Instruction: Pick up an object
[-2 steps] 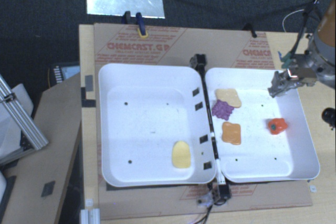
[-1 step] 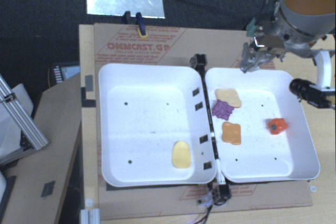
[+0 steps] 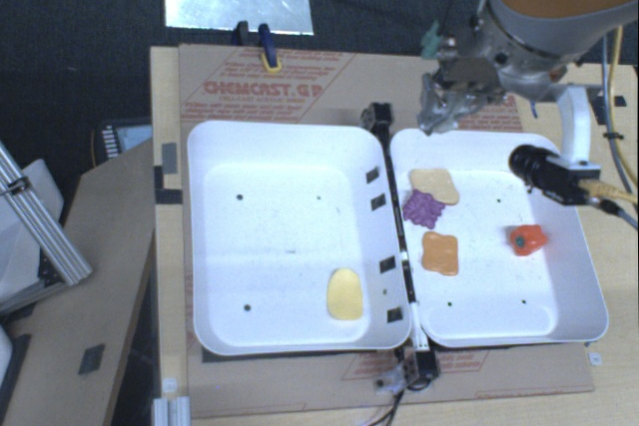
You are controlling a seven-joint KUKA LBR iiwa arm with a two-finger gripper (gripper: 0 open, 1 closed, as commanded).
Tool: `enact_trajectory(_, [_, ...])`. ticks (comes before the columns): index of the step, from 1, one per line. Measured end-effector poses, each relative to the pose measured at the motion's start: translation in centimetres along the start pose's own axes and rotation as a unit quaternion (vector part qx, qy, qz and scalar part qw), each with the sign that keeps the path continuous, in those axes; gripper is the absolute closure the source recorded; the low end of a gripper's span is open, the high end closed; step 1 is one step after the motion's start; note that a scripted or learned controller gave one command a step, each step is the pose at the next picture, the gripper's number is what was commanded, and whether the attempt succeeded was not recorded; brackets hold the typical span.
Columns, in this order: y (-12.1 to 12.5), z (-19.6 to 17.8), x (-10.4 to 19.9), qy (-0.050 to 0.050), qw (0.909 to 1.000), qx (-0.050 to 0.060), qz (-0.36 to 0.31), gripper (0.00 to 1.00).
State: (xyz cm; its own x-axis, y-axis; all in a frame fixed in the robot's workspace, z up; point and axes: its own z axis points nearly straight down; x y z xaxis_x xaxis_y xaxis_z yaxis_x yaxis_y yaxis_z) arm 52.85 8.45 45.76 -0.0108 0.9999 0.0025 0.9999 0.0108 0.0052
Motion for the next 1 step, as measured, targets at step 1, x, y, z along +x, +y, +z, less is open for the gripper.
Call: enact_trajectory(1, [-3.61,9.53,-5.51,-0.002,0.9999,0.007,0.007,1.00])
